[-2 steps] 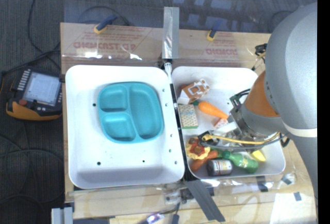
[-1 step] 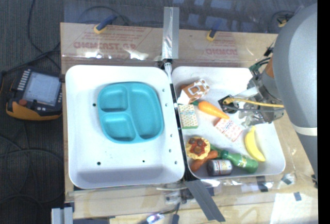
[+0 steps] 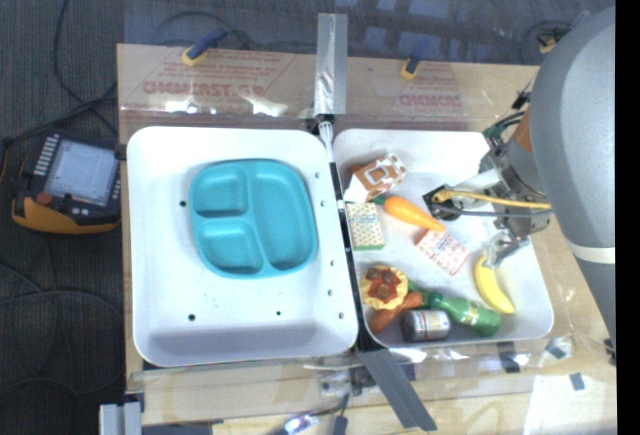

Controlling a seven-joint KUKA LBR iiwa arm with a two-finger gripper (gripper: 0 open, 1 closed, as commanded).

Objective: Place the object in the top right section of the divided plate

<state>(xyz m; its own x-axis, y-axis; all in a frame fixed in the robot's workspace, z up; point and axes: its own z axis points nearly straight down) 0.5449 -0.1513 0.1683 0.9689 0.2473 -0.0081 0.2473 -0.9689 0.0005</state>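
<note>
A teal divided plate point(image 3: 250, 218) lies in the left bin point(image 3: 160, 263), with nothing in its sections. The gripper point(image 3: 503, 248) hangs low in the right bin point(image 3: 440, 145), near that bin's right wall. It is just above the upper end of a yellow banana point(image 3: 495, 290). Nothing can be seen held in it. An orange carrot point(image 3: 411, 213) lies to its left, and a pink packet point(image 3: 443, 250) lies between the carrot and the banana.
The right bin also holds a brown-and-white snack point(image 3: 378, 175), a small green box point(image 3: 364, 225), a red-and-yellow toy food point(image 3: 385, 286), a green bottle point(image 3: 466, 314) and a dark can point(image 3: 427, 325). The grey arm covers the bin's right side.
</note>
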